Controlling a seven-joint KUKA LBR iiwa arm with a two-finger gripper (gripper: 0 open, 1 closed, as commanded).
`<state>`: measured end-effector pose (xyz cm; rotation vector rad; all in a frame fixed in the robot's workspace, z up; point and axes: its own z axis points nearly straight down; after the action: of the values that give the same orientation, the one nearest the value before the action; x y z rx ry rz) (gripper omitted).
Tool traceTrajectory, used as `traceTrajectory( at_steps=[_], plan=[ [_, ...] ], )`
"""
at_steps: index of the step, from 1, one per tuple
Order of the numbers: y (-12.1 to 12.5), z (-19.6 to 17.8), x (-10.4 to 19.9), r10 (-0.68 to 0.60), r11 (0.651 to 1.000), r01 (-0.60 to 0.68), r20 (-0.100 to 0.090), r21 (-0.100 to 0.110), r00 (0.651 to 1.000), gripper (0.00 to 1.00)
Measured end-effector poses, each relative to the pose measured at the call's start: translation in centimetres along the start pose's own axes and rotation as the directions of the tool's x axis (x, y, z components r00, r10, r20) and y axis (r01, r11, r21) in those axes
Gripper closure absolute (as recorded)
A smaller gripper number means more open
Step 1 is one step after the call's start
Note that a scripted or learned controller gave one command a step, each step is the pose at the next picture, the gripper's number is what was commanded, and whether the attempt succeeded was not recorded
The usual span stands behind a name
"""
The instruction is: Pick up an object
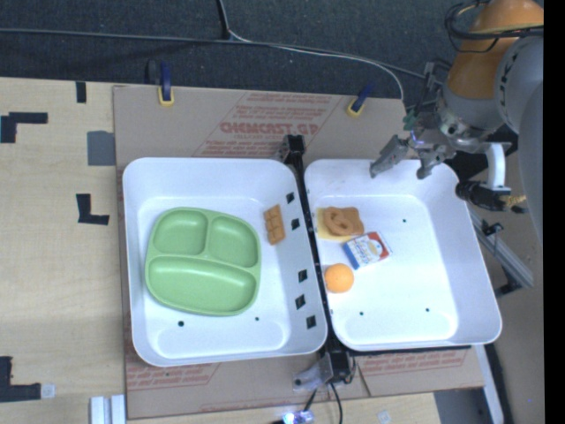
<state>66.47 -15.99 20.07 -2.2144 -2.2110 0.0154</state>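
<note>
Cardboard-topped bench, left bin (141, 184) with green plate (203, 261), cracker (274, 224); right bin (459, 263) with toast (339, 223), orange (339, 278), packet (365, 249); end effector (406, 162) spread, empty

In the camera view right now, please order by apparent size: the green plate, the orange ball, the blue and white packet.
1. green plate, by far the largest
2. blue and white packet
3. orange ball, only slightly smaller than the packet, so that ranking is unsure

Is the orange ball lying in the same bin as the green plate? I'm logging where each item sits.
No, the orange ball lies in the right bin, while the green plate lies in the left bin.
</note>
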Motion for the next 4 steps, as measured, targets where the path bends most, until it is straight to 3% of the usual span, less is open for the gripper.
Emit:
traceTrajectory(
  at_steps=[1,3,4],
  plan=[
    [0.3,-0.9,0.0,-0.003,1.0,0.003,0.002,-0.014,1.0,0.0],
    [-0.9,10.0,1.0,-0.004,1.0,0.004,0.002,-0.01,1.0,0.0],
    [-0.8,11.6,1.1,-0.003,1.0,0.003,0.004,-0.016,1.0,0.0]
  ],
)
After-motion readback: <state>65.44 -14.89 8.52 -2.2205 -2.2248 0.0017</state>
